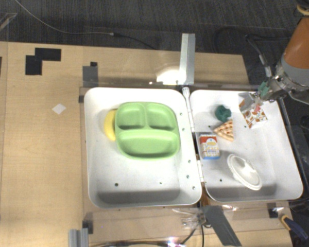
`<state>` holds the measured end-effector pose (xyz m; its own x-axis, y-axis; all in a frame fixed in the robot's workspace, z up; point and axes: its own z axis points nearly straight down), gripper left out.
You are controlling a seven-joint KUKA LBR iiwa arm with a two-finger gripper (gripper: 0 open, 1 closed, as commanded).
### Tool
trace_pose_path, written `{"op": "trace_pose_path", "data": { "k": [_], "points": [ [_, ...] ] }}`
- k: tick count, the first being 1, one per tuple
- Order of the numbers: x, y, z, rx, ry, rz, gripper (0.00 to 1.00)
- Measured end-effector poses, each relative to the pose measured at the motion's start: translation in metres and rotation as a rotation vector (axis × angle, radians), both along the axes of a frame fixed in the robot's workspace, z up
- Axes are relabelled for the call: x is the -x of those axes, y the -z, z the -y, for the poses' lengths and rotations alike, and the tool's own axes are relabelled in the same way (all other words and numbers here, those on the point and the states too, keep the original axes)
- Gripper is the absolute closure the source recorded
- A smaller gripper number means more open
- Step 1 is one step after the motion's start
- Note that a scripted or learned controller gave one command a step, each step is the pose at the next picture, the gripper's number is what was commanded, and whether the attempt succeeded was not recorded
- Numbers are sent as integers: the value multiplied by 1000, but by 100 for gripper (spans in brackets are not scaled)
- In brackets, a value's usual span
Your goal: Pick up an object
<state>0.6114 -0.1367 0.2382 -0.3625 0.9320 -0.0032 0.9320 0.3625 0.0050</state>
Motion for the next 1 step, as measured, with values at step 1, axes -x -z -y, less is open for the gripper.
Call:
{"op": "trace_pose_path", "data": {
  "k": [1],
  "points": [
    [36, -27, -64, -2, 262, -3, 100]
  ]
}}
